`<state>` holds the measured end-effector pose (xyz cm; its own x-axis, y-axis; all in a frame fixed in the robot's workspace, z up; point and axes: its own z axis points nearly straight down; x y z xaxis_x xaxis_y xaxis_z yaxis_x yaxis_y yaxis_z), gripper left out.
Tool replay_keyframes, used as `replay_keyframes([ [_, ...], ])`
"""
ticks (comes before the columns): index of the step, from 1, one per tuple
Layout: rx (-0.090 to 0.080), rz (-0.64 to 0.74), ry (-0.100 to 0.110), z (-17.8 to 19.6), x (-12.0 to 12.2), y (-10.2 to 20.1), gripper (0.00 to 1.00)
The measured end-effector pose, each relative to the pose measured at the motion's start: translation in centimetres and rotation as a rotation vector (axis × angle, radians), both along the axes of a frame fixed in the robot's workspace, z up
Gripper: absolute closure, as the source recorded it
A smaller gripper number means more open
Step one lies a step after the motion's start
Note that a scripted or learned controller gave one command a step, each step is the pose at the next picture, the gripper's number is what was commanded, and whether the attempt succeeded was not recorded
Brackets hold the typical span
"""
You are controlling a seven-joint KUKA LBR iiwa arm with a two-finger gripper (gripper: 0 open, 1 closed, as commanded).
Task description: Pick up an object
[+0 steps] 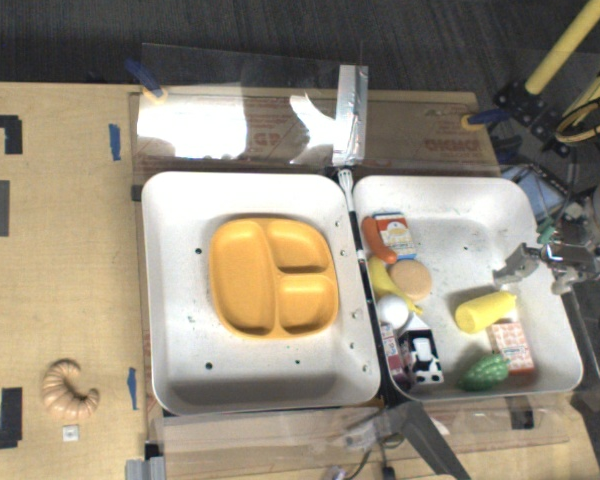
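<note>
Yellow toy nearest the gripper in right bin

Right bin (pixel 460 193) holds a cluster of small toys; left bin (pixel 170 268) holds an orange divided plate (pixel 275 275). Yellow toy (pixel 485 310) looks light, hard plastic, smooth, likely slippery: best pinched across its short middle. Gripper (pixel 528 261) sits just up-right of it, near but apart; can't tell how it's set. Green toy (pixel 483 371) and small carton (pixel 511 346) lie below

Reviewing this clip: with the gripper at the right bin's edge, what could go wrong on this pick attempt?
1. The gripper sits near the right bin's wall, so a descent here might clip it.
2. The yellow cylinder looks round and could roll away.
3. The pink carton touches the green toy, so grabbing one may drag the other.
</note>
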<state>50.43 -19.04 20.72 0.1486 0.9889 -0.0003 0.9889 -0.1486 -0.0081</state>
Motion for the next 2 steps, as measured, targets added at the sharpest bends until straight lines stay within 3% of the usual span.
replay_keyframes([
  [1,-0.001,-0.199,-0.006,-9.0,-1.8,9.1,0.0],
  [2,0.0,0.046,-0.009,-2.3,-2.4,15.2,0.0],
])
